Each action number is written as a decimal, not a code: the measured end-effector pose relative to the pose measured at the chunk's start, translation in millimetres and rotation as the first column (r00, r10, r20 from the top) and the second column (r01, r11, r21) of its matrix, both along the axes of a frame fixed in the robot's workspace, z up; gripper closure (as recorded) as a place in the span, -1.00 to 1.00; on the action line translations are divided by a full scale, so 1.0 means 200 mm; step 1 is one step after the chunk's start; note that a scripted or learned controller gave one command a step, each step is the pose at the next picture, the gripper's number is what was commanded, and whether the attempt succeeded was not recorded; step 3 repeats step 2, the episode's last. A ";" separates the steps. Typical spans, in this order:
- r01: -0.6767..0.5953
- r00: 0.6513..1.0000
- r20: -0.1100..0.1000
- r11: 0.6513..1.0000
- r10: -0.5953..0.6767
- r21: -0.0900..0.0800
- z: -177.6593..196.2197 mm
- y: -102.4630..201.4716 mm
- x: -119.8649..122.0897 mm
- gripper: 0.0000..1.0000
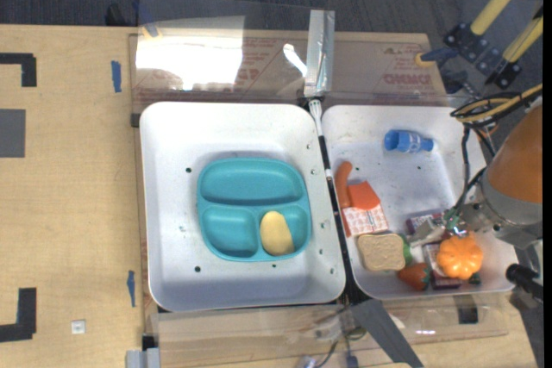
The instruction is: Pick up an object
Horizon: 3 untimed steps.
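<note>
The right bin holds a blue bottle at the back. A long orange piece and an orange box lie by its left wall, with a red and white packet below them. Near the front are a round tan slice, an orange pumpkin, a red item and a purple wrapper. My gripper reaches in from the right, low over the wrapper and just above the pumpkin. The grey wrist hides much of it.
The left bin carries a teal divided tray with a yellow oval item in its lower right compartment. A clear plastic sheet lies behind the bins. Yellow bars and cables stand at the far right.
</note>
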<state>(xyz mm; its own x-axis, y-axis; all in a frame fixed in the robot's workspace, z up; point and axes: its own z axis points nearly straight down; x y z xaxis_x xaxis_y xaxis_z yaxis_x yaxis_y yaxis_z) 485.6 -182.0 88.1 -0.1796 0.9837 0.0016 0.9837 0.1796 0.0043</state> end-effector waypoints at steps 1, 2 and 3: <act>0.061 0.998 0.004 0.998 -0.061 -0.004 0.00 0.06 0.21 -1.00; -0.055 0.998 0.000 0.998 0.055 -0.004 0.12 -0.01 0.30 -1.00; -0.055 0.998 0.000 0.998 0.055 -0.004 0.12 -0.01 0.30 -1.00</act>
